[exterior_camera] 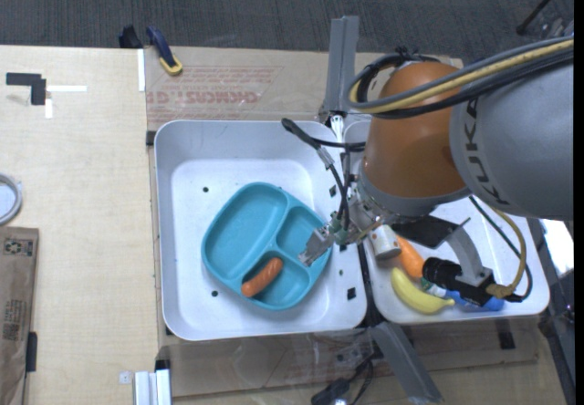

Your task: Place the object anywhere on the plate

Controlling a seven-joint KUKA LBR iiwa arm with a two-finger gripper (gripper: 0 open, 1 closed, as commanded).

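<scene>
An orange sausage-shaped toy (pixel 262 276) lies in the near compartment of the blue divided plastic plate (pixel 239 228) in the left white bin (pixel 173 239). The tool (pixel 317 246) hovers over the plate's right rim; whether its fingers are apart I cannot tell.

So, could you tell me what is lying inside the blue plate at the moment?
An orange sausage-shaped object lies in a lower compartment of the blue plate. The gripper hangs over the plate's right edge, covering a little of it there.

Grey arm (pixel 525 134) had an orange band, black and yellow cables looped over it, dark lettering, small metal gripper (pixel 317 246).
</scene>
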